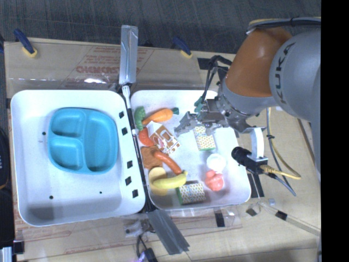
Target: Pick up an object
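Starting at the left edge of the bench, the left bin (22,146) holds a blue divided tray (83,140) lying flat toward its far side, with bare white floor around it, widest along the near edge. Across the shared rim between the two bins, the right bin (240,192) is crowded along its left wall: a green piece (140,115) sits by the far-left corner, a toy carrot (159,115) lies beside it with its long axis running left to right and its dark tip pointing right, and below that a red-and-white printed carton (164,137) lies tilted. Further down the same wall a brown and orange cluster (158,158) touches a banana (168,181), whose long axis runs left to right along the near edge, curving up at its right end. Just right of the banana a small patterned box (192,192) rests against the near rim. The middle of this bin's floor is open. Toward the right wall a checked packet (205,141) lies with its long axis pointing far to near, a white cup (216,161) sits below it, and a pink-red fruit (215,180) is nearest the rim. The gripper (197,120) hangs over the far part of the bin, just above the packet, its fingers spread apart and holding nothing.
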`<state>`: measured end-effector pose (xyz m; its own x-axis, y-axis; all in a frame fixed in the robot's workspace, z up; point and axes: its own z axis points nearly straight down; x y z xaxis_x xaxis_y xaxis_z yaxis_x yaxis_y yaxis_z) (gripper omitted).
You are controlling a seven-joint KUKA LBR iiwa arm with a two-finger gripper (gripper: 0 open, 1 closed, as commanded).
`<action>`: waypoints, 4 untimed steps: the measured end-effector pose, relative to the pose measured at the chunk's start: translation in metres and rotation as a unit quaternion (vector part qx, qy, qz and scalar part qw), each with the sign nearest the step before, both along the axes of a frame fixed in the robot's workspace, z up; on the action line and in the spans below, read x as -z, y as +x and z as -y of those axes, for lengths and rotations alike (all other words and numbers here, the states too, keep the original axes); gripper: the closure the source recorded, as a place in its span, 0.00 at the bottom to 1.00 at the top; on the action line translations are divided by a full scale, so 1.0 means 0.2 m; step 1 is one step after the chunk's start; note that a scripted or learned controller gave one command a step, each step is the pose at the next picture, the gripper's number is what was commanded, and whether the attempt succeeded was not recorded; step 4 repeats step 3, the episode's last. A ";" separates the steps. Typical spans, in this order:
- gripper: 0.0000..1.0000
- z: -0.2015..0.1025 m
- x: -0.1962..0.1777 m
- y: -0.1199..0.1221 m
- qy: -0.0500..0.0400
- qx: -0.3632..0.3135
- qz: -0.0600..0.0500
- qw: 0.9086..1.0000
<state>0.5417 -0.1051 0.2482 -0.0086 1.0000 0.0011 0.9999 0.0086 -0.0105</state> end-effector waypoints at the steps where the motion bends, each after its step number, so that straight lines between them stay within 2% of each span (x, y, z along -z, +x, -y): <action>1: 0.00 0.01 0.70 0.13 0.000 0.030 -0.001 1.000; 2: 1.00 0.01 0.67 0.13 0.000 0.029 -0.004 1.000; 3: 1.00 -0.10 0.28 0.19 0.000 0.002 0.005 1.000; 4: 1.00 -0.10 0.28 0.19 0.000 0.002 0.005 1.000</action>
